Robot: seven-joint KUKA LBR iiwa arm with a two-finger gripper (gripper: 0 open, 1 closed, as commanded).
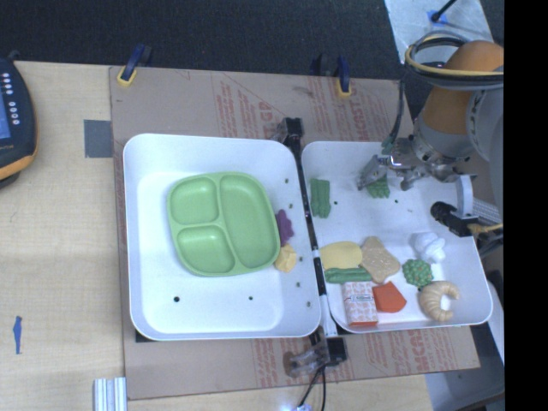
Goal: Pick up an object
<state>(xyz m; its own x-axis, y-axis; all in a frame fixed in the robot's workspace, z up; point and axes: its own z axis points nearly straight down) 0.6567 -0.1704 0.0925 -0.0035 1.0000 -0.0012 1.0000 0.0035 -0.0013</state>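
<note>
Two shallow white bins are sitting side by side, and the metal two-finger gripper [383, 175] is working low in the right white bin [342, 159], its jaws seeming to be touching a small dark-green toy piece [378, 190]. Closing squarely before lifting straight looks wise. Whether the jaws are pinching it or spread beside it, I cannot tell; the arm's body is cut off at the frame's right.

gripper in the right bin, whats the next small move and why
Probably a short lift straight up: the gripper sits low over a small dark green piece near the right bin's far wall. Raising it would show whether the piece comes along.
</note>
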